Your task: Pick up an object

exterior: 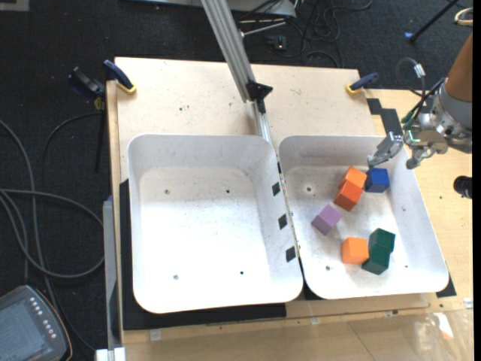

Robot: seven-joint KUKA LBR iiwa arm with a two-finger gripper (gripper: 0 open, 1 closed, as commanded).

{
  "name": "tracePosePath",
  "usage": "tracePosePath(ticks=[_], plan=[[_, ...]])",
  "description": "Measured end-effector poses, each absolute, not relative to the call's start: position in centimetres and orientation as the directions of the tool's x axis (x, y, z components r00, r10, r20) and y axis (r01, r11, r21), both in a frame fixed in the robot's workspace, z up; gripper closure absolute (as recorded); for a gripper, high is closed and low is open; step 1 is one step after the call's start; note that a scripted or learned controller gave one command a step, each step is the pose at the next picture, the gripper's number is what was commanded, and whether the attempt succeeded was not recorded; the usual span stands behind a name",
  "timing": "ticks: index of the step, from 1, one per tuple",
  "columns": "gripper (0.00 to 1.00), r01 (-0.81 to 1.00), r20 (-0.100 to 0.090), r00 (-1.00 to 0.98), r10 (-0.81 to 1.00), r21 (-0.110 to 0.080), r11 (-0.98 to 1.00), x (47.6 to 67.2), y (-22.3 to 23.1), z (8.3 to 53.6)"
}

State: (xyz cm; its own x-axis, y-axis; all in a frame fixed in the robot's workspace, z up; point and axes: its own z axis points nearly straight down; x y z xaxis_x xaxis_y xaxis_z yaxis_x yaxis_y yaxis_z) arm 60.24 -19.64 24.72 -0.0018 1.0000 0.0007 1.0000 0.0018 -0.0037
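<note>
The right bin holds several blocks. An orange block lies beside a blue cube near the far side. A pale purple block sits in the middle. Near the front lie an orange cube and a dark green block, touching. My gripper hangs above the bin's far right corner, just right of and above the blue cube. Its two fingers are spread apart with nothing between them.
The left bin lies beside the right one, with a metal rail slanting down to the seam between them. Clamps sit at the board's far corners. Cables run over the floor at the left.
</note>
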Motion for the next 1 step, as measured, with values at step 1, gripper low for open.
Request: tracePosePath(ticks=[1], plan=[[0.00, 1.000, -0.001, -0.003, 1.000, 0.000, 0.003, 60.33, -19.62, 24.95]])
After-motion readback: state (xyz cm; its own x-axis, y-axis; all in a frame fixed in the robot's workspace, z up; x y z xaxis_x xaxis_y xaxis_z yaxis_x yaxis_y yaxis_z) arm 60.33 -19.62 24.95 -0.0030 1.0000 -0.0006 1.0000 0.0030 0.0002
